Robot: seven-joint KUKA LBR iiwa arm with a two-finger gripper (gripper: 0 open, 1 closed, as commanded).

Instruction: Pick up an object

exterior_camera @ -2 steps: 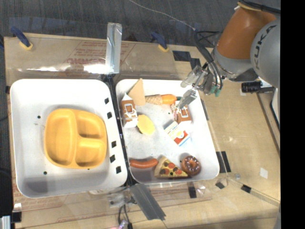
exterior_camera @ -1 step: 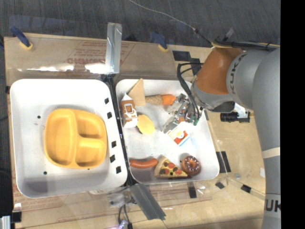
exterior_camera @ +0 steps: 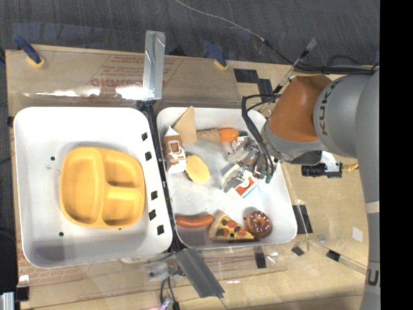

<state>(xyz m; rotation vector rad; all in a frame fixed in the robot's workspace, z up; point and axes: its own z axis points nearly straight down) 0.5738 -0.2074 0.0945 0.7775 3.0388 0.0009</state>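
Nearest for picking: a small red-and-white packet (exterior_camera: 246, 186), flat on the floor of the right bin (exterior_camera: 284, 202), toward its right wall. Directly above and just to its left, the gripper (exterior_camera: 240, 165), low in the bin among a tangle of silvery metal and cable. Cannot tell whether open or closed from this slant, nor whether touching the packet.

Likely to go wrong in a few ways. Could slide off a thin, flat packet and come up with nothing, since little stands above the floor to pinch. Could push it against the nearby wall and jam there instead of closing around it. Could also snag the loose cable near the wrist.

Further out, room for a wrong catch: a yellow lemon slice (exterior_camera: 197, 170) near to the left, an orange carrot (exterior_camera: 228, 134) just above, a small carton (exterior_camera: 174, 148) and a tan wedge (exterior_camera: 187, 125) by the left wall. Along the near edge, a sausage (exterior_camera: 193, 221), a pizza slice (exterior_camera: 230, 228) and a doughnut (exterior_camera: 258, 223), well clear. In the left bin (exterior_camera: 29, 173), a yellow divided plate (exterior_camera: 102, 187), out of harm.
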